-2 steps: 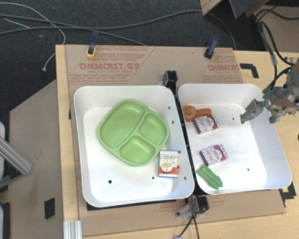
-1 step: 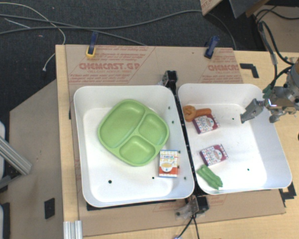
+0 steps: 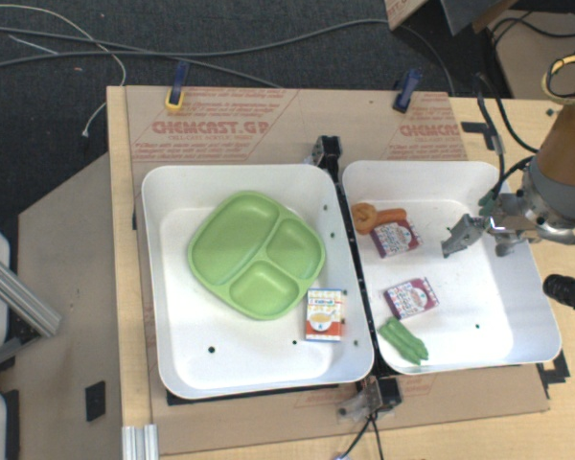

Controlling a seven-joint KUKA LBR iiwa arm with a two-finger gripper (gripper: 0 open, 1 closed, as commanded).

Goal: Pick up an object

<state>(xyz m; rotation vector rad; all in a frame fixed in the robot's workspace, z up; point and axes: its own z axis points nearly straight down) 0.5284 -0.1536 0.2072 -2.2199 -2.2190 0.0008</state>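
Just left of the tool (image 3: 479, 233), in the right bin (image 3: 517, 343), lie an orange piece (image 3: 365, 217) and a purple-labelled packet (image 3: 395, 239); a second purple packet (image 3: 410, 298) and a green pod-shaped thing (image 3: 403, 341) sit lower left of it. Farther left, the other bin (image 3: 172, 353) holds a green divided plate (image 3: 256, 254) and a small carton (image 3: 324, 314). Nothing lies between tool and packets. The arm (image 3: 561, 175) reaches in from the right over the worktop (image 3: 144, 123), wrist low, tool fingers spread apart with nothing between them.

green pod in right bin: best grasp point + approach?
Grip the green pod across its narrow width at mid-length, coming straight down. It lies flat and elongated, diagonal near the right bin's front-left wall, so align fingers across its short axis. Gripper sits up-right of it.
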